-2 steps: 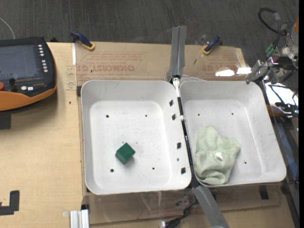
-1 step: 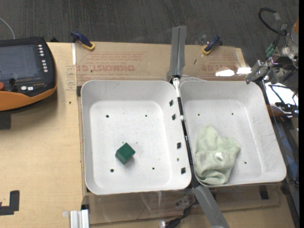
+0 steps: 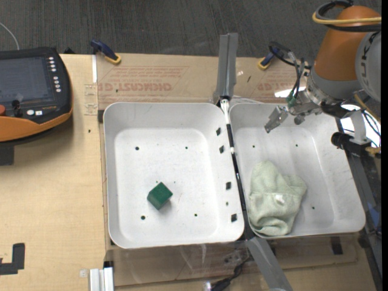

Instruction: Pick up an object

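The gripper (image 3: 276, 119), whose open-or-closed state I cannot tell, hangs above the right bin's (image 3: 339, 223) far edge, well behind the crumpled pale-green cloth (image 3: 276, 199) there, which could slip free if pinched shallowly

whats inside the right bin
A crumpled pale green cloth lies in the right bin, toward its near left corner. The gripper hovers above the bin's far side. Anything under the cloth is covered.

One fixed cam above bench (image 3: 48, 223), looking down at a slant on both bins (image 3: 121, 180); arm (image 3: 345, 47) enters from view's right.
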Robot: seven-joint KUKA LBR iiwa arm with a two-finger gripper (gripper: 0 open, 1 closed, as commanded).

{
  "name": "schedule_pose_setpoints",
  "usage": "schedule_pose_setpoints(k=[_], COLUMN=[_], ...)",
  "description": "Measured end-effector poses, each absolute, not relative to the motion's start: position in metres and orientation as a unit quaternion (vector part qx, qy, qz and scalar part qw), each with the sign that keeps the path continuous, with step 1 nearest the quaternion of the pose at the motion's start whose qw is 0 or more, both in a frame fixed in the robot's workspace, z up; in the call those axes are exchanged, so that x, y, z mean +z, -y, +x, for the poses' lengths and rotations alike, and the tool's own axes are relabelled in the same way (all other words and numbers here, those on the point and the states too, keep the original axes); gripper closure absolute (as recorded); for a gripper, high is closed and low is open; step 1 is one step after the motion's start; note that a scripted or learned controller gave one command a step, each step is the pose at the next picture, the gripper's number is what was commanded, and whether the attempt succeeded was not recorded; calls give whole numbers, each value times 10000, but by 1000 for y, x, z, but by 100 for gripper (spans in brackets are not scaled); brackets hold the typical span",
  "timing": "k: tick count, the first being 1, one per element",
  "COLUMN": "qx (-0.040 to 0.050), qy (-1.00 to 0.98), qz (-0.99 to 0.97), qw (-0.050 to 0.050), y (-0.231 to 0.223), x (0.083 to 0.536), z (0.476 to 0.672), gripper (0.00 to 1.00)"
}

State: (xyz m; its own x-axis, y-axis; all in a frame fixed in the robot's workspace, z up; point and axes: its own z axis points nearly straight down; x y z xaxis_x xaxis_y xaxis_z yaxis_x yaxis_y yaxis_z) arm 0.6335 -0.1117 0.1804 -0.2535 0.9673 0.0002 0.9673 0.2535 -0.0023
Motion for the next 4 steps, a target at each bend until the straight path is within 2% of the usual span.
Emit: schedule_pose_setpoints(k=[1, 2, 3, 4], qx=[-1, 12, 3, 17], qy=[8726, 8237, 9054, 8039], qz=[-4884, -5670, -4246, -5948], qw=[-12, 7, -6, 10], y=[10, -65, -38, -79], x=[192, 191, 215, 190], z=[659, 635, 630, 619], gripper=[0, 0, 0, 0])
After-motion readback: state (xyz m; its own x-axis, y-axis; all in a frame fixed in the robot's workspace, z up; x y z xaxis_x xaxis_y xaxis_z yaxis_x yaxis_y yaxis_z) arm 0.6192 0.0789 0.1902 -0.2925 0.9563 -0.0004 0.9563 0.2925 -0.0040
